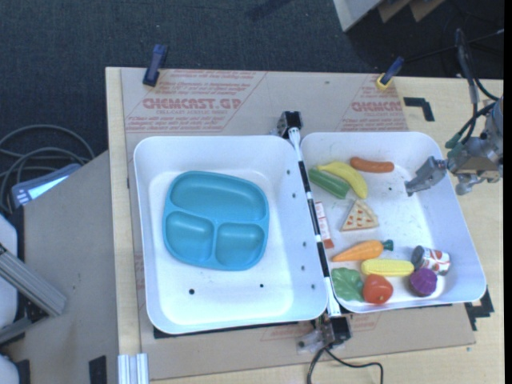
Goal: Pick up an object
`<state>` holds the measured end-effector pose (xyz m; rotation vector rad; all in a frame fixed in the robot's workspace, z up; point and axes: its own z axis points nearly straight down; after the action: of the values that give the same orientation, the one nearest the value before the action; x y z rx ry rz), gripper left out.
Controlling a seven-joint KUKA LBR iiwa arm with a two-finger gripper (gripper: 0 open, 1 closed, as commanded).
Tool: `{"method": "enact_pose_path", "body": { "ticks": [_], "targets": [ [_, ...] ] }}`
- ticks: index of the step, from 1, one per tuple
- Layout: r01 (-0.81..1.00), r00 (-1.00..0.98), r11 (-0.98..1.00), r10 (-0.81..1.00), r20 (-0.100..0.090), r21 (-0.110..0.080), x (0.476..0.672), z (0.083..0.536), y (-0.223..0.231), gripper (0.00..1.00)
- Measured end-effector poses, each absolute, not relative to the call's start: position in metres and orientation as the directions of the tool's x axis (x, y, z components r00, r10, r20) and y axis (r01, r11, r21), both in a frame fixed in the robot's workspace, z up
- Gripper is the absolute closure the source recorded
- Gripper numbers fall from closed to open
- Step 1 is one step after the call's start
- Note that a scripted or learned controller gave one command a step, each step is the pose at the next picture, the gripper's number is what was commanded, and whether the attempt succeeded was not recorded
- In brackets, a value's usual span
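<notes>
You had the gripper [436,176] over the far right part of the right bin [464,238], reaching in from the right edge. One grey finger [422,177] showed clearly, angled down and to the left above bare bin floor; a second showed near the bin's right wall. How far apart they stood could not be told at this angle. Nothing was visible between them.

The right bin held all the pickable items. At the far side lay a sausage [372,165], and just left of it a banana [346,175] touching a green pepper [329,182]. A pizza slice [359,216] sat near the bin's middle, well apart from the finger. Toward the near side you had a carrot [360,251], and nearer than that a corn cob [388,267], a green leafy piece [346,282] and a tomato [378,290] bunched together. In the near right corner sat a purple item [423,282] touching a small red-and-white can [435,259].

The left bin [152,214] held a blue divided tray [216,219], three compartments, lying flat near its centre. Both bins sat side by side on a cardboard sheet [200,102] on the bench.
</notes>
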<state>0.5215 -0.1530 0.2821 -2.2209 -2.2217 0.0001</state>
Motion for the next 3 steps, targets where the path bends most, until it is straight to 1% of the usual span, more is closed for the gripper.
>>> {"method": "enact_pose_path", "body": {
  "ticks": [1, 2, 3],
  "targets": [
    [1.000, 0.000, 0.000, 1.000, 0.001, -0.002, 0.510, 0.159, -0.109, 0.00],
    [1.000, 0.000, 0.000, 1.000, 0.002, 0.006, 0.481, 0.087, -0.099, 0.00],
    [1.000, 0.000, 0.000, 1.000, 0.002, 0.012, 0.483, 0.098, -0.098, 1.00]
  ]
}}
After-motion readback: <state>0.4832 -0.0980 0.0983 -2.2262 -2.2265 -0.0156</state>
